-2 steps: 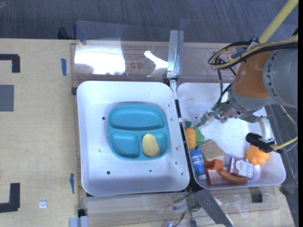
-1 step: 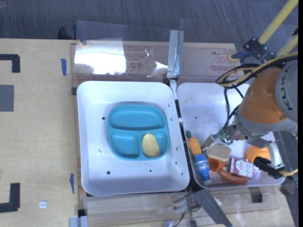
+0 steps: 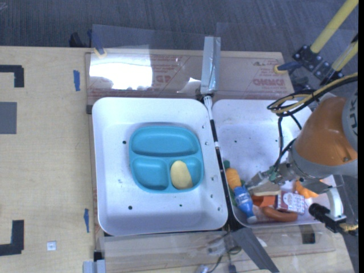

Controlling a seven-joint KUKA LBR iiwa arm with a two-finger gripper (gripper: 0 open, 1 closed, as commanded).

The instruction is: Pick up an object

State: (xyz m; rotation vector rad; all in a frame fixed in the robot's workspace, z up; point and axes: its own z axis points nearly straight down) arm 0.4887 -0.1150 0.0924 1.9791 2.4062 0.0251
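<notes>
From my station I took the blue bottle [image 3: 245,203] as my marker. It lay near the front-left corner of the right bin [image 3: 250,124], and the pickable things were crowded round it: an orange piece [image 3: 233,178] just behind it and touching or nearly so, a red sausage-shaped item [image 3: 280,214] just to its right along the bin's front wall, and a red-and-white carton [image 3: 294,201] beyond that. Well to the bottle's left, across the bin wall, a yellow item [image 3: 181,174] sat alone in a compartment of the blue tray [image 3: 165,144].

What worried me was the crowding. With the pieces packed together against the wall, I judged a close could easily land on two at once, or nudge one aside and come up with nothing. The bottle's rounded body looked likely to squirt out of a glancing pinch, and the bin wall beside it left little room on that side.

The gripper [image 3: 266,178] hung low just behind and to the right of the bottle, over the pile, under the arm's orange band [image 3: 327,135]. Metal parts and cables muddled the view there, so I could not tell whether it was parted or closed, nor see anything clearly held in it; whether it touched the pile was equally unclear.
</notes>
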